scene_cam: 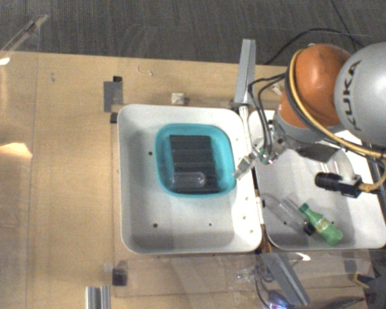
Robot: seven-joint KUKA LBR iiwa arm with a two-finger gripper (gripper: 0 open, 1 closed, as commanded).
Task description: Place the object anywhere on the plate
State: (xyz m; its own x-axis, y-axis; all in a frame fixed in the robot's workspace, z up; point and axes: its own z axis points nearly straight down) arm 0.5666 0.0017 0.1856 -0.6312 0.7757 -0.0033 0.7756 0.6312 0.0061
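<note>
While a glossy square teal plate [194,160] fills the left bin [141,230], a green plastic bottle [321,224] lies rightward; gripper [244,167] state unreadable.

Teal plate [194,159] (green bottle [321,224])

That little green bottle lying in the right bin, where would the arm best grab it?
Probably across the middle of the green bottle, coming straight down from above. It lies on its side, slanted on the floor of the right bin, so its rounded body offers two opposite sides. The fingers should close across its width, not along its length.
</note>
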